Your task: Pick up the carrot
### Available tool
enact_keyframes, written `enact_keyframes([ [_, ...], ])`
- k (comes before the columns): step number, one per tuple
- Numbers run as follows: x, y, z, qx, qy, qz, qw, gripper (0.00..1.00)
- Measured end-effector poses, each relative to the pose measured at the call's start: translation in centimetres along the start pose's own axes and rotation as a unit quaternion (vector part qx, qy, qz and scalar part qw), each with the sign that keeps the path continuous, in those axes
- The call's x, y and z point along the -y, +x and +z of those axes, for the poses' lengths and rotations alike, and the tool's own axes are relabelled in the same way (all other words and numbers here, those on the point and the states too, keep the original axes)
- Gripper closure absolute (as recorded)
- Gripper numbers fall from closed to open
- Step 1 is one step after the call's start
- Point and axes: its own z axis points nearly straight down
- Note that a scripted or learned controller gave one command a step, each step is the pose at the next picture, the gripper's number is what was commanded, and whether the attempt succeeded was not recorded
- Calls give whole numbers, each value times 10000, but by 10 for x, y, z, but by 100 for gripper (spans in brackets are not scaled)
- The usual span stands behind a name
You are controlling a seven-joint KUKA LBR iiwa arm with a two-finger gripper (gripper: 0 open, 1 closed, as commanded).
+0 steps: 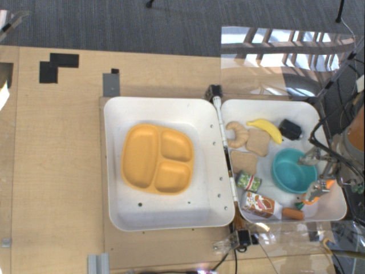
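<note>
**Carrot lies in the near right corner of the right bin, pincer just above it**

The carrot (293, 213) lies flat on the floor of the right bin (328, 121), close to the bin's near wall and toward its right corner. Its long side runs about along that wall. Just beside its left end is a small juice carton (259, 204) with a red and brown print, also lying flat. Above the carrot in the picture stands a teal bowl (293, 171), near it but apart from it.

The pincer (313, 196) is at the right edge of the bowl, between the bowl and the bin's right wall, with an orange part at its tip. This tip is near the right end of the carrot, but I cannot tell if it touches it, and the carrot is not between the fingers. Whether the pincer is open or closed, the picture does not show clearly.

Further left in the same bin there is a green can (248, 181), and behind it a slice of bread (257, 143), a croissant (238, 133), a banana (266, 129) and a small black object (290, 129).

The left bin (120, 204) holds a yellow divided plate (157, 158) with three compartments. Both bins rest on the wooden counter (51, 170).
</note>
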Motion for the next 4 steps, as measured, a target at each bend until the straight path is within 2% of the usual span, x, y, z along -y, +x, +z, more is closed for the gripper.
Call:
enact_keyframes([
  [1, -4, 2, 36, -47, -28, -577, 9983, 0],
  [2, -79, -42, 8, -25, -39, 1217, 9926, 0],
  [3, -27, -34, 51, -2, -179, 306, 9994, 0],
  [4, -22, -10, 45, 141, -118, -1785, 9838, 0],
])
